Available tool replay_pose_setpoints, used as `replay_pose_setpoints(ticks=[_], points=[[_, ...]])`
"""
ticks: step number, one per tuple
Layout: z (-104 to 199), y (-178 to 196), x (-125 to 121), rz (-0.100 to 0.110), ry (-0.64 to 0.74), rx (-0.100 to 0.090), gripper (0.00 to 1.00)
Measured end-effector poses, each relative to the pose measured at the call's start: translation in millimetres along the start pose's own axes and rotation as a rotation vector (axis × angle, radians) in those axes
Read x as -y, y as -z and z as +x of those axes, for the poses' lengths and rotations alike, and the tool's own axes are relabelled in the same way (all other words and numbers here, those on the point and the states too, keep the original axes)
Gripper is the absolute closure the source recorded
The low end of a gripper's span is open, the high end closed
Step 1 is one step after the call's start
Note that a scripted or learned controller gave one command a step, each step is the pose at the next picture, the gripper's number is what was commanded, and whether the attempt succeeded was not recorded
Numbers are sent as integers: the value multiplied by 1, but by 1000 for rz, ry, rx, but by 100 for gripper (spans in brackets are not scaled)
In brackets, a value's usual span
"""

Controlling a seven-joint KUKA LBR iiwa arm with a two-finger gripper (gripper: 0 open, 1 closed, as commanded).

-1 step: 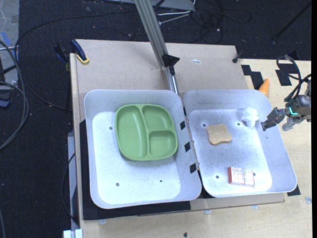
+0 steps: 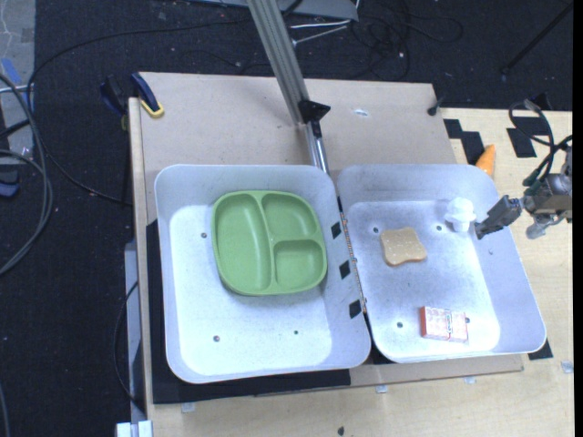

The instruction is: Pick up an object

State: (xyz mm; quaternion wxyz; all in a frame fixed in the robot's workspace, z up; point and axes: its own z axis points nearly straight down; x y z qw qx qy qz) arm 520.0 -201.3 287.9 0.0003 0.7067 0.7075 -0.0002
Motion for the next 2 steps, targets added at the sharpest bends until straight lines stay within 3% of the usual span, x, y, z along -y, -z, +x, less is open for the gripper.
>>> replay_pose_setpoints(ticks=[2], points=[[18,-112,-3,5,-1,-2,0]])
